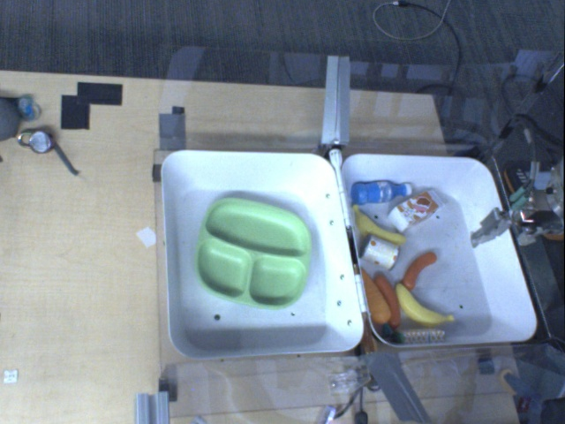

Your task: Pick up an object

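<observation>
The right bin [494, 321] holds a blue bottle [380, 191], two bananas [378, 228], a sausage [418, 269] and a carrot [380, 300], crowded toward its left wall. The green divided tray [254, 252] fills the left bin [177, 237]. The gripper [491, 227] sits at the frame's right edge, over bare bin floor.

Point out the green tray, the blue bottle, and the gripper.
green tray [254, 253]: camera view, on the ridge between its compartments.
blue bottle [378, 192]: camera view, mid-body.
gripper [488, 229]: camera view, at its fingertips over the right bin.
</observation>
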